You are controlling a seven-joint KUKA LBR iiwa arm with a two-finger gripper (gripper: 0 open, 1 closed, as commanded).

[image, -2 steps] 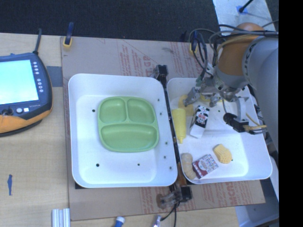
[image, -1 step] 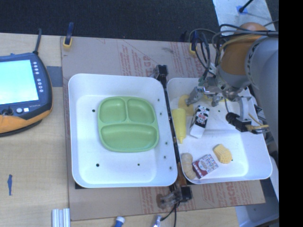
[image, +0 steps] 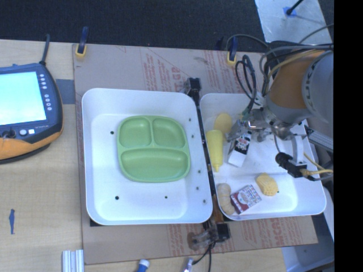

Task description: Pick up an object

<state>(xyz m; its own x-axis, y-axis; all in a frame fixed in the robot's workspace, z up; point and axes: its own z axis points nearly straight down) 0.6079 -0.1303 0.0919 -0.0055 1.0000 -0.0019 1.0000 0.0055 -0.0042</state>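
Observation:
My gripper [image: 245,130] hangs over the middle of the right bin [image: 309,205], under the grey wrist with the orange band. Right below it, and touching or nearly touching it, is a small white box with a black and red end [image: 238,151]. To its left lies a long yellow piece [image: 214,146], with a rounder yellow piece [image: 223,120] behind that. A yellow lemon-like lump [image: 266,184], a red and white packet [image: 245,198] and a tan oblong [image: 224,197] lie near the bin's front.
The left bin [image: 96,203] holds a green divided plate [image: 153,148]. A tablet-style pendant [image: 25,109] rests on the bench at the far left. Clamps and cables sit between the bins at the back [image: 194,85] and the front [image: 212,234].

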